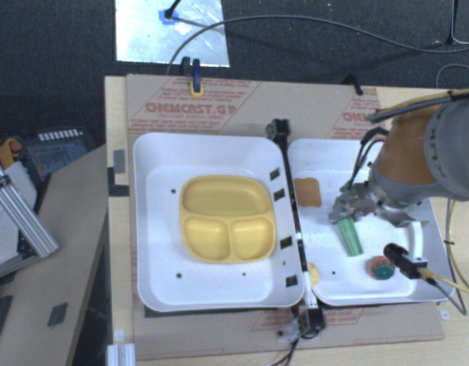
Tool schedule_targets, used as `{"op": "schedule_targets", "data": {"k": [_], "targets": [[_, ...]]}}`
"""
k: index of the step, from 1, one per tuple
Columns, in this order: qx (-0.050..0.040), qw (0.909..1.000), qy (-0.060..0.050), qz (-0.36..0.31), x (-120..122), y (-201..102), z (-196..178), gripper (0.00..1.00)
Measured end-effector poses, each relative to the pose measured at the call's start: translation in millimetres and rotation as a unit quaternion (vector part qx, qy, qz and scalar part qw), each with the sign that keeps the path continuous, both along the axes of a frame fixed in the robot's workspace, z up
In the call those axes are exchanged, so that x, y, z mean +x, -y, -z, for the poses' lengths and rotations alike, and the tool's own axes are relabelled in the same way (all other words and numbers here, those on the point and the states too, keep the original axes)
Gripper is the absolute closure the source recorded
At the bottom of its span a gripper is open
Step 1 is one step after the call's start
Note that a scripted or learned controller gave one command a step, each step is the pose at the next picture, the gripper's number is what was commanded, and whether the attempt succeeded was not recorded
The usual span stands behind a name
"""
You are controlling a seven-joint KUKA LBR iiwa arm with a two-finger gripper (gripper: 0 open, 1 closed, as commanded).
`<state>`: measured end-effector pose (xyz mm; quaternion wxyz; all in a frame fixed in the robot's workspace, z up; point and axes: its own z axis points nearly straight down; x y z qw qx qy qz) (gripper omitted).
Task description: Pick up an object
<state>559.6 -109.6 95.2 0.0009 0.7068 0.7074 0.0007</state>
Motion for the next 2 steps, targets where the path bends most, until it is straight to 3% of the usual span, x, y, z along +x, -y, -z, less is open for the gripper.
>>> {"op": "schedule_targets", "data": {"k": [2], "targets": [[-0.0008,1.0000,0.003,-0.001,10.2,4.9,-107.1,1.00]]}}
